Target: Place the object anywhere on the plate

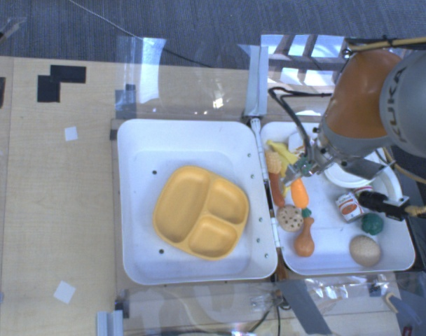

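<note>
Jaws: state unreadable | gripper (300, 168) low among toys, carrot (299, 193) just below | step: picking | next: lift, carry left to yellow plate (201, 211)

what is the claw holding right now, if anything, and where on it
It cannot be told. The claw sits low in the right bin, down among the toy foods near the orange carrot, and no item shows clearly between its fingers.
</note>
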`<action>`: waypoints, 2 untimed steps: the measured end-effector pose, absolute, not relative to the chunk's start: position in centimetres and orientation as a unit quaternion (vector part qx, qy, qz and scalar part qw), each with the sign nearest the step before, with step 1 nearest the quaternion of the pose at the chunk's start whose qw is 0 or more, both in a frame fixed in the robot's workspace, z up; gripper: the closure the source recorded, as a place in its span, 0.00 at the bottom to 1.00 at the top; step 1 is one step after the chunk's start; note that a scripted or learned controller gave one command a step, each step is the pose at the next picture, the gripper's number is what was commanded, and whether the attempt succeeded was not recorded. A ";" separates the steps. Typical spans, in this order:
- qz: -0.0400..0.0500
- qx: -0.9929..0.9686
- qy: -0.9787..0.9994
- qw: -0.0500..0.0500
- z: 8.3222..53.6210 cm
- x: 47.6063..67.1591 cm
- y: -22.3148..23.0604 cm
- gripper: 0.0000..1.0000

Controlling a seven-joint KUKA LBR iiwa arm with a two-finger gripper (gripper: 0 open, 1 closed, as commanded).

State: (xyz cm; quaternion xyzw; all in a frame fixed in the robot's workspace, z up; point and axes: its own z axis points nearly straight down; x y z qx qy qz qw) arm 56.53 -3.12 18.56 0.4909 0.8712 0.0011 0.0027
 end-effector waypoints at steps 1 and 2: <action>0.002 0.475 0.880 0.001 18.5 53.1 4.6 1.00; 0.002 0.417 0.909 0.000 18.4 50.5 11.1 1.00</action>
